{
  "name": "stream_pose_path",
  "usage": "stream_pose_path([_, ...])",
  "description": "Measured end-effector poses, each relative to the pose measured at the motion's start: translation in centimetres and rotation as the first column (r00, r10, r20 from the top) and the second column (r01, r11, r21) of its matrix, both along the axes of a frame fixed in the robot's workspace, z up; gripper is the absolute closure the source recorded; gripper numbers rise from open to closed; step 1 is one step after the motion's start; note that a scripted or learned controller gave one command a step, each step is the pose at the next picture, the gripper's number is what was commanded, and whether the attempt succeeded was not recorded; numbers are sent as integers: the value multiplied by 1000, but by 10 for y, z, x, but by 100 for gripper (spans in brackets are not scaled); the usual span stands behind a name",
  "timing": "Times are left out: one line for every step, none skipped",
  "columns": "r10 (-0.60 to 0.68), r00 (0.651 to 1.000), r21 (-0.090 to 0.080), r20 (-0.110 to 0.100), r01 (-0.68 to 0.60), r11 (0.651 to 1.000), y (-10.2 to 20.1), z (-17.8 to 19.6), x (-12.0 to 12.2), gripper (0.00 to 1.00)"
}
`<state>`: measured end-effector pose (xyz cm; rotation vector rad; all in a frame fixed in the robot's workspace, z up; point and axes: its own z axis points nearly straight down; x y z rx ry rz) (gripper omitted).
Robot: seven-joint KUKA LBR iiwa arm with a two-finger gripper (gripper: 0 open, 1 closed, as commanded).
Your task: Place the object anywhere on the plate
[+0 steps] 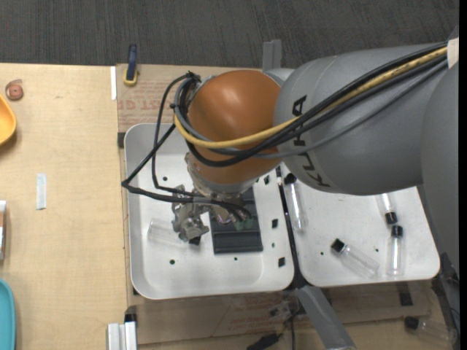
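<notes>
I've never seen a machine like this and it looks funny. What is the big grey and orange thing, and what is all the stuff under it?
The big grey and orange thing is a robot arm. The camera sits above the bench and looks down at a slant, and the arm reaches in from the right. At its end, below the orange ball, is its pincer, the part for grabbing. It hangs low over the left white bin. I cannot tell if the pincer is open or holding anything. Near it in that bin lie a clear little tube and a dark flat block. The right white bin holds several clear tubes with black caps. Black cables loop off the arm.
</notes>
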<state>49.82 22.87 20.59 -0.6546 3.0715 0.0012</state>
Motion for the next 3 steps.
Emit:
stream_pose_path([236, 972, 1, 2, -236, 972, -16, 45, 62, 100])
stream_pose_path([313, 950, 0, 1, -313, 950, -29, 61, 42, 100])
stream_pose_path([424, 905, 0, 0, -424, 905, -25, 49, -1, 100])
